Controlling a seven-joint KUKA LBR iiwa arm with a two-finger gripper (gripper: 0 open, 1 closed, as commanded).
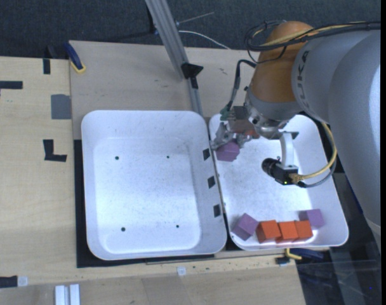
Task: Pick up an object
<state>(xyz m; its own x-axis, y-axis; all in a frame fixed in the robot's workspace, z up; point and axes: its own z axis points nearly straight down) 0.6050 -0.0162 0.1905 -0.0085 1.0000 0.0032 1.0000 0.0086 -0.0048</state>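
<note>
The gripper (230, 140) hung over the far left corner of the right bin (329, 237), its jaws pinching a small purple block (228, 150). The block appeared lifted, so the pick looked nearly done. More blocks, purple (246, 224) and orange (284, 230), lay along the near wall.

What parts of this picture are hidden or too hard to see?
- Tool, camera view: the arm's wrist covers its fingers, so whether they grip the purple block under it cannot be told.
- Right bin: the arm hides its far right corner and right rim.
- Orange blocks: pressed together in a row, so their count is unclear.
- Arm: cut off by the right edge.
</note>
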